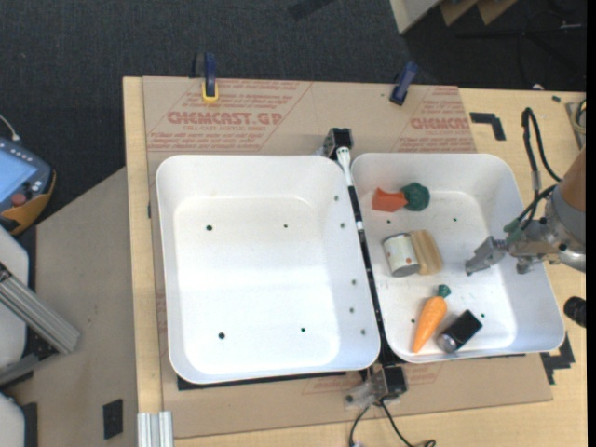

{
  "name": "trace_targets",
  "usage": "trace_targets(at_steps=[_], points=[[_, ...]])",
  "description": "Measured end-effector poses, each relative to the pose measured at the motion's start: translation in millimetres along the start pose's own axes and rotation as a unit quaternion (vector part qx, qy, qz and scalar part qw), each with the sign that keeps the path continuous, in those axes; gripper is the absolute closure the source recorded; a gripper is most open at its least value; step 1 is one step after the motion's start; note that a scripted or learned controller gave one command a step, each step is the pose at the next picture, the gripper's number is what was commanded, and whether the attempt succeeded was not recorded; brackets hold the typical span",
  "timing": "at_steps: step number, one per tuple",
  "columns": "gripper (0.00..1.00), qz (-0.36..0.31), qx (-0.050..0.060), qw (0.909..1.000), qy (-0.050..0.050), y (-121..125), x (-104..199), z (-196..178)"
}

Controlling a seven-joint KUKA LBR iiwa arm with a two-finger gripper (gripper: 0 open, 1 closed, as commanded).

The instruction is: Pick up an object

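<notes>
Left bin (251, 277), big, white. Right bin (494, 180) beside it holds toys. My gripper (484, 257) over right bin, fingers spread, holding nothing. Orange carrot (428, 321) near front. Silver can (401, 254) touching wood block (427, 251). Black thing (458, 331) beside carrot.

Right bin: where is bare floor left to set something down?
Bare along the right bin's far right corner. Crowded centre and near edge: red-green toy, metal can, wooden block, carrot, black piece; hand hovers right.
</notes>
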State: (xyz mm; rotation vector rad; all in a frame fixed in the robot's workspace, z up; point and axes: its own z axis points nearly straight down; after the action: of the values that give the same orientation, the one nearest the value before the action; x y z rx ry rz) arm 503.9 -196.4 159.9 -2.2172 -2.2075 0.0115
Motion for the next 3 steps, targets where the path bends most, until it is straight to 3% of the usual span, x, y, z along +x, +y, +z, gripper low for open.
trace_targets(at_steps=[1,2,3], points=[[0.00,-0.004,-0.013,0.9999,-0.004,36,4,-85],[0.00,0.000,0.000,1.0000,0.000,-17,-15,39],[1.00,-0.001,-0.008,1.0000,-0.003,-11,-15,22]])
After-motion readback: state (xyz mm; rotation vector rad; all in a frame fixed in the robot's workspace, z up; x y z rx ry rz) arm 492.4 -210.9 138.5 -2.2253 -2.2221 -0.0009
